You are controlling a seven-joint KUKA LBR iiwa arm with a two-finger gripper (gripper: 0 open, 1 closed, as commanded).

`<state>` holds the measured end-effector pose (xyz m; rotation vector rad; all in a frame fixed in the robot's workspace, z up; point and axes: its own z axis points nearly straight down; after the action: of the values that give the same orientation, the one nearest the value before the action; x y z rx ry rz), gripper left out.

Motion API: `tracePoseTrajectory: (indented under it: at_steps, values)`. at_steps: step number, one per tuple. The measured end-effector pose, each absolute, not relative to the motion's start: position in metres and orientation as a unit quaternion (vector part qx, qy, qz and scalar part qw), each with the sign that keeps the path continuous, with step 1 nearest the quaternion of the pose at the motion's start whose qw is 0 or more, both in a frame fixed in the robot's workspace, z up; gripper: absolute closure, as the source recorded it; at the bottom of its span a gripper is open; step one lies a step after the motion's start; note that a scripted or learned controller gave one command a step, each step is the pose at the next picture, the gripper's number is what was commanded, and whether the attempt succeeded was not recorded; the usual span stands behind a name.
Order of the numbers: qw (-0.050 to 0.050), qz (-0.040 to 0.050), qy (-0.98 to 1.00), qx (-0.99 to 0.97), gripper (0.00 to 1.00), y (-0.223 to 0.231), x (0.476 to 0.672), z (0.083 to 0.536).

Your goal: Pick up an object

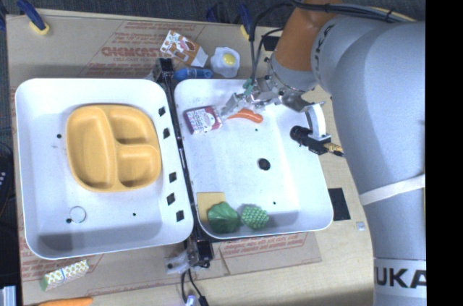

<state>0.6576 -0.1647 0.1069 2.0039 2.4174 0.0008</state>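
Packet (202, 119) (small, red and white, a pouch or sachet by the look of it) lies flat in the right bin (304, 207), near that bin's upper left corner. Just to its right lies an orange curved piece (249, 116), carrot-like, close to the packet's edge; can't tell if they touch.

Gripper (244, 99) sits low over the upper part of the right bin, right above the gap between packet and orange piece. Fingers point down-left toward the packet. Open or closed: cannot tell, the metal parts blur together at this angle. Nothing visibly clamped between them.

Arm (362, 80) comes in from the right, orange band (300, 37) above the wrist, grey body covering the bin's right rim.

Rest of the right bin: green lumpy item (223, 217) and a lighter green textured item (254, 216) side by side at the bottom edge, a yellow flat piece (209, 200) partly under the first.

Left bin (36, 153) holds a yellow divided tray (113, 146), roughly centred.

On the bench beyond the bins: a small printed carton (177, 46), a blue item (192, 72), and a white cup with yellow inside (226, 61). Below the left bin, a patterned wrapper (65, 273) lies on the cardboard.
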Motion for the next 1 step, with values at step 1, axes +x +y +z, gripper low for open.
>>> tracePoseTrajectory:
  at_steps: [1]
  values:
    - [0.005, 0.0011, 0.749, 0.662, 0.00, -0.1397, 0.5889, 0.0964]
